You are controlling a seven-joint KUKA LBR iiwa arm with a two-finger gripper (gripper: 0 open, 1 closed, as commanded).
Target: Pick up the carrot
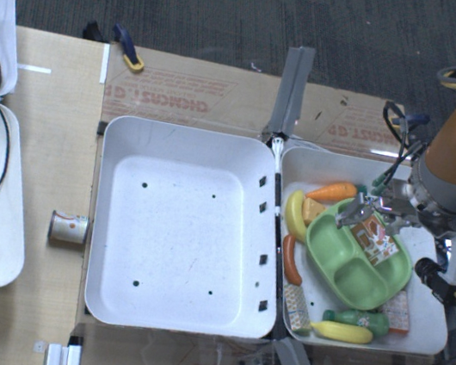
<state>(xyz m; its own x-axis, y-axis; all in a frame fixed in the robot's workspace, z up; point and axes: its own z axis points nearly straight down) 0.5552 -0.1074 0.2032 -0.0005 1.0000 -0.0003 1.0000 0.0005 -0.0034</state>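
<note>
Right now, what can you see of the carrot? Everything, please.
The carrot is small, orange and smooth, like a plastic toy. It tapers toward its left end. It lies flat near the back wall of the right bin, almost level across the view. Its right end meets the green tray rim, below the hand. A yellow banana lies just left of it. Nothing grips it.

carrot (332,191) | orange, tapered | lying flat, roughly crosswise | right bin's far side, beside green plate's rim

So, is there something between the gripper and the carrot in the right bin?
Nothing visible stands between them. The gripper hangs over the green tray's upper edge, and the carrot lies just beside it toward the bin's back wall, with its top uncovered.
</note>
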